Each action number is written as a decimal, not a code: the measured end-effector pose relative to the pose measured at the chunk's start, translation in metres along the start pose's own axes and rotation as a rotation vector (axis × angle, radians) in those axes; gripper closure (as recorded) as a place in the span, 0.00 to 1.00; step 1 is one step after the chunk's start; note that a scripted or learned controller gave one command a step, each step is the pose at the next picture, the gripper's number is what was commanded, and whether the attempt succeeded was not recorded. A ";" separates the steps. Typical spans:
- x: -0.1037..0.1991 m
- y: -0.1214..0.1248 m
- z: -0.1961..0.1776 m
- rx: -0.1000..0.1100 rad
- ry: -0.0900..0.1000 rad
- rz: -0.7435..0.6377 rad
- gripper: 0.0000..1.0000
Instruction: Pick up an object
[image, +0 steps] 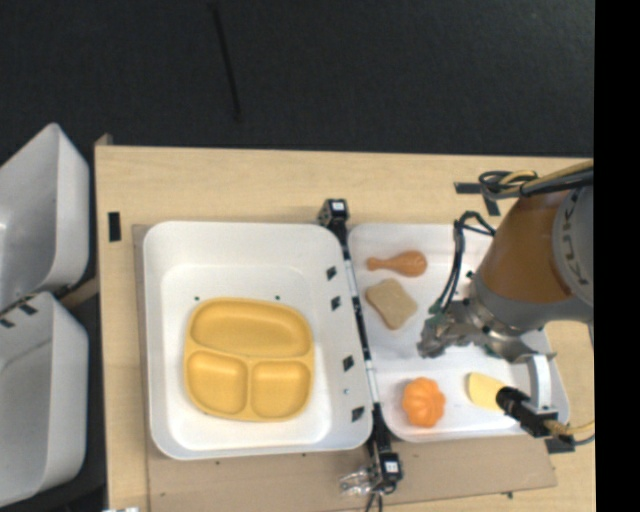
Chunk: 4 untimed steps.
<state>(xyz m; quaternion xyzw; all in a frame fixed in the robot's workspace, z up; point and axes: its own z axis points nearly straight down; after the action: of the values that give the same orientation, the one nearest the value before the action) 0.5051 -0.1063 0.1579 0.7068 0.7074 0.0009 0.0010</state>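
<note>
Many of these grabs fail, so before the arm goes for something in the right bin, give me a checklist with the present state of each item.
1. Targets in the right bin: ok. A drumstick, a bread slice, an orange pumpkin and a yellow piece lie there.
2. Items apart from each other: ok, none touching.
3. Gripper over the right bin: ok, between the bread slice and the pumpkin.
4. Something held: cannot tell.
5. Yellow piece fully exposed: not ok, a black part overlaps its end.
6. Yellow tray out of the way: ok, in the left bin.
</note>
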 end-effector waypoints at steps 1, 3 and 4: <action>0.001 0.012 -0.055 -0.003 -0.001 -0.002 1.00; 0.054 0.010 -0.102 0.003 0.002 -0.007 1.00; 0.096 0.011 -0.098 0.004 0.001 -0.005 1.00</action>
<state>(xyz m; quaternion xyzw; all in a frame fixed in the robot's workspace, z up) 0.5160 -0.0107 0.2558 0.7051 0.7091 -0.0004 -0.0008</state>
